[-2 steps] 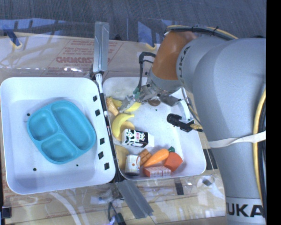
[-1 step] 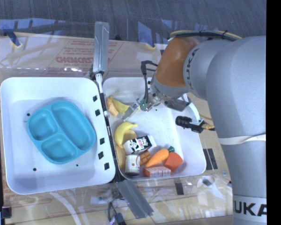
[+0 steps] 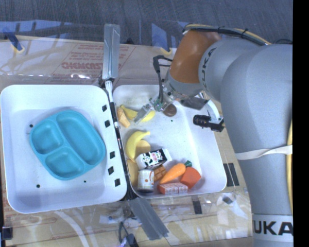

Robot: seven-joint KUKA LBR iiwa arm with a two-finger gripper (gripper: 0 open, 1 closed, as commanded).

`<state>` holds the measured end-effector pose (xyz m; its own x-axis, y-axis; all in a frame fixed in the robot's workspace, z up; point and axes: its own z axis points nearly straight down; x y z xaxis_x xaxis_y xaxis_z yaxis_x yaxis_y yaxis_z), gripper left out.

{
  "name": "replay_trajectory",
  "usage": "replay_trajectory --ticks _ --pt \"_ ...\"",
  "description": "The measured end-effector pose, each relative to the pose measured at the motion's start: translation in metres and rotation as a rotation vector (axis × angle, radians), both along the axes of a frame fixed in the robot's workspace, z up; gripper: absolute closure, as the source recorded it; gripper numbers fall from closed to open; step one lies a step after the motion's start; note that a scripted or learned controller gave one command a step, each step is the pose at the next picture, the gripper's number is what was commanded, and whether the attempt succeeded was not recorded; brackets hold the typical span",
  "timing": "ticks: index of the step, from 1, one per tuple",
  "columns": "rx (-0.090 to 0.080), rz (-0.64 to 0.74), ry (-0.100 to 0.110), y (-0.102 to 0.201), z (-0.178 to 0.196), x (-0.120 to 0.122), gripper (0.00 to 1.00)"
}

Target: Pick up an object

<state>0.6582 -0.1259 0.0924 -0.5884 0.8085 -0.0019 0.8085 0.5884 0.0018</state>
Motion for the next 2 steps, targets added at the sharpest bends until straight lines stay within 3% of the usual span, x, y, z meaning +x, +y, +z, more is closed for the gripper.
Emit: replay_trajectory --ticks 1,2 --pt "0.0 -0.005 -0.002 0.01 0.02 0.0 0.0" --pt "0.001 0.101 0.006 0.013 -0.002 -0.039 0.0"
